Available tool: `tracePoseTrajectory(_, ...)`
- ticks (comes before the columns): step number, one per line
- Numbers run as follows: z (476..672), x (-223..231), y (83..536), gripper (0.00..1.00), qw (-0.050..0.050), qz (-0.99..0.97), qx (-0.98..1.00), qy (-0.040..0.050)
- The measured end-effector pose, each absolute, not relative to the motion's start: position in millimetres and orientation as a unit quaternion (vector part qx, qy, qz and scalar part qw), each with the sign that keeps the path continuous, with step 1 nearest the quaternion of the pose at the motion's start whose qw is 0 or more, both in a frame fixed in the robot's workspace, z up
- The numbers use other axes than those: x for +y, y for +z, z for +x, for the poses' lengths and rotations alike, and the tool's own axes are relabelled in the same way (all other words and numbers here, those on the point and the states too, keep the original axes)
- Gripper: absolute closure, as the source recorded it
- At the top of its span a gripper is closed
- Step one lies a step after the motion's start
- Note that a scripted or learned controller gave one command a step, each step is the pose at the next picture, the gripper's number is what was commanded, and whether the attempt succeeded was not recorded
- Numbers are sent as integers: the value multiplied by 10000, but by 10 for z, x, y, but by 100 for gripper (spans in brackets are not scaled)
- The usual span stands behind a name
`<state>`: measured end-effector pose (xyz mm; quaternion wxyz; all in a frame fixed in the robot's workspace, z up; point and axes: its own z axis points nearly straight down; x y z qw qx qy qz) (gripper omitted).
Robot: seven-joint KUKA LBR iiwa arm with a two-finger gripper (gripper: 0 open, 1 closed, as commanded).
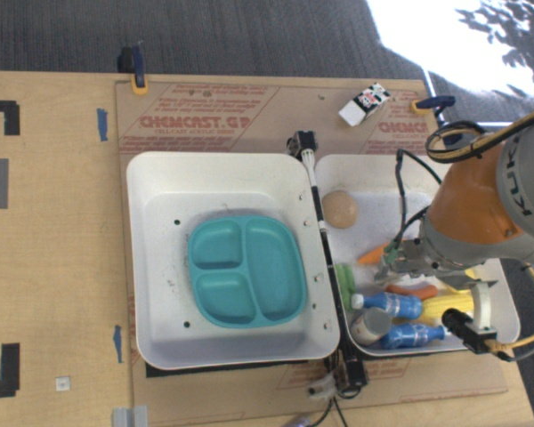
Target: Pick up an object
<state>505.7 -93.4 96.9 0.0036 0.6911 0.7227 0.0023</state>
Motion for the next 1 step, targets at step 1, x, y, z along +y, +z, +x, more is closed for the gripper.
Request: tracePoseTrajectory(1,5056,-934,968,0,34,6911,7228,22)
